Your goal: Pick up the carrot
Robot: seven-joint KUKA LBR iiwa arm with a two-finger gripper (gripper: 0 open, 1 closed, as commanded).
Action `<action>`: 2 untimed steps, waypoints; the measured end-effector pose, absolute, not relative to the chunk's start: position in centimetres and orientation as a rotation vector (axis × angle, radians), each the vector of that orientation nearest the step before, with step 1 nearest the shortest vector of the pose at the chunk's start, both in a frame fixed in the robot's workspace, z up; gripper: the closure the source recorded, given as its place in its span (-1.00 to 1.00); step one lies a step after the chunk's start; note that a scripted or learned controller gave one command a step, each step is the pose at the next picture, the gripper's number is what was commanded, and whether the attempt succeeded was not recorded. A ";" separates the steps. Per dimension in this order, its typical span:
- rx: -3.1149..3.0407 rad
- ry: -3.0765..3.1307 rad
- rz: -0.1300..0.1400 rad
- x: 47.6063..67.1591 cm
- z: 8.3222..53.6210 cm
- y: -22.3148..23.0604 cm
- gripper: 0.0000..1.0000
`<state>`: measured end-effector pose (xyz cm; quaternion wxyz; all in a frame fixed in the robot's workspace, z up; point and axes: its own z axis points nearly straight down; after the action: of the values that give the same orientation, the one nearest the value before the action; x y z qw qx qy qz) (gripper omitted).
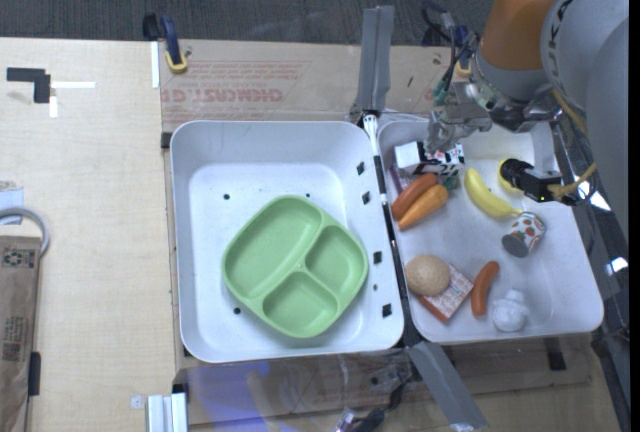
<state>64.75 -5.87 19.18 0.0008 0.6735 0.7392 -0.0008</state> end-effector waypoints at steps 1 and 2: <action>1.932 2.475 -0.002 65.9 19.2 -9.0 1.00; 1.931 2.475 -0.002 65.9 19.2 -9.0 -1.00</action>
<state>65.91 -8.97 19.18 0.0011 0.6151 0.7885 -0.0007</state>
